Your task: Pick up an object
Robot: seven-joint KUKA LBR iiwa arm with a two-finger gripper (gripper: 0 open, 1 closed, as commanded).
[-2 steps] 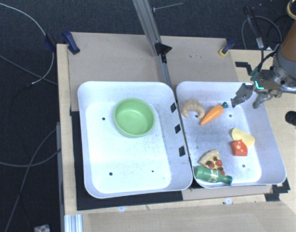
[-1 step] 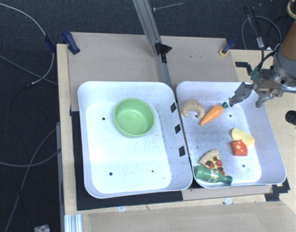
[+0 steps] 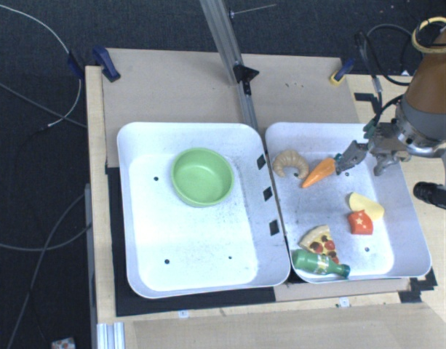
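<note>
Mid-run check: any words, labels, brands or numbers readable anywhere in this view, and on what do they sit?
None can be read.
The green bottle in the right bin has a pale band that may be a label: too small and blurred to read.
The pizza slice, carrot, croissant and green bowl carry no lettering.
The gripper shows no marking I can make out.

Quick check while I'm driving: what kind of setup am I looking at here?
Probably a lab grasping test bench: two white bins on a clamped board, toy food such as a carrot and pizza slice, loose cables on dark carpet.
</note>
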